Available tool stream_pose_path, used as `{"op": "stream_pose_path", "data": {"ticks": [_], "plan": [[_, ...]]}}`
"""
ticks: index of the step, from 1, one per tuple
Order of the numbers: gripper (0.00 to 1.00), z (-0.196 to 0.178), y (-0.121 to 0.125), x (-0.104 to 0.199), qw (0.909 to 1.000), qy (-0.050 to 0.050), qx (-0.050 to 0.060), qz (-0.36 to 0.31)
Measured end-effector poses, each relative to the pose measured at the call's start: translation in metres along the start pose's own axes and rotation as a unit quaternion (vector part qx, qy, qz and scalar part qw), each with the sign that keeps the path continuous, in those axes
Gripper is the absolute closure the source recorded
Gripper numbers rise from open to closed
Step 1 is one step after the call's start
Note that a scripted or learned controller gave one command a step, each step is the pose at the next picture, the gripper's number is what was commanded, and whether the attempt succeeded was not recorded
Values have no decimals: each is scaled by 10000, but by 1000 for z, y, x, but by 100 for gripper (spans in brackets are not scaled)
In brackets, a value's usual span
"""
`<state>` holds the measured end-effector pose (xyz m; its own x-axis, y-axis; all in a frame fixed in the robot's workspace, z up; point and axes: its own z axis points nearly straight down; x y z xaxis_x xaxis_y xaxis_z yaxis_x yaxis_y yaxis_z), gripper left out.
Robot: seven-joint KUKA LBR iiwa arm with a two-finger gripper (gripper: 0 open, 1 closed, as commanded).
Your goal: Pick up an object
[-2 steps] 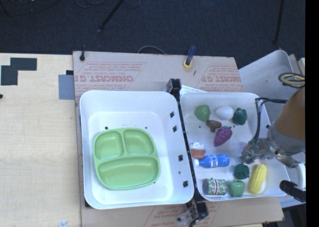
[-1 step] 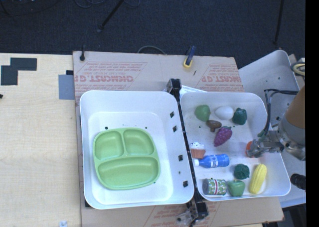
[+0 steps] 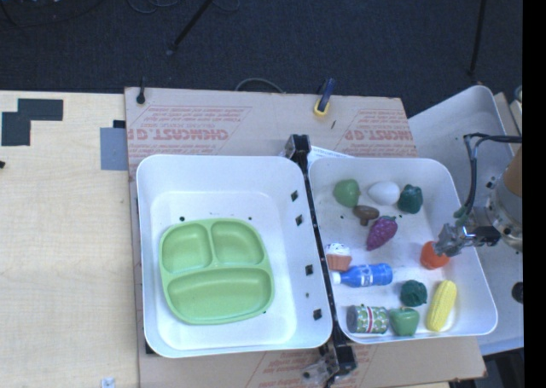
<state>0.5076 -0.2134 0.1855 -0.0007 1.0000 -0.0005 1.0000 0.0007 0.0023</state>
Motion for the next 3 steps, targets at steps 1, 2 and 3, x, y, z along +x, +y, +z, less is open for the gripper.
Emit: {"op": "stream_pose_path", "data": {"ticks": [1, 2, 3], "plan": [[100, -45, 1, -1, 10000, -1, -1, -3], [100, -49, 4, 56, 10000, 22, 25, -23], [100, -35, 17, 113, 10000, 20, 35, -24]]}}
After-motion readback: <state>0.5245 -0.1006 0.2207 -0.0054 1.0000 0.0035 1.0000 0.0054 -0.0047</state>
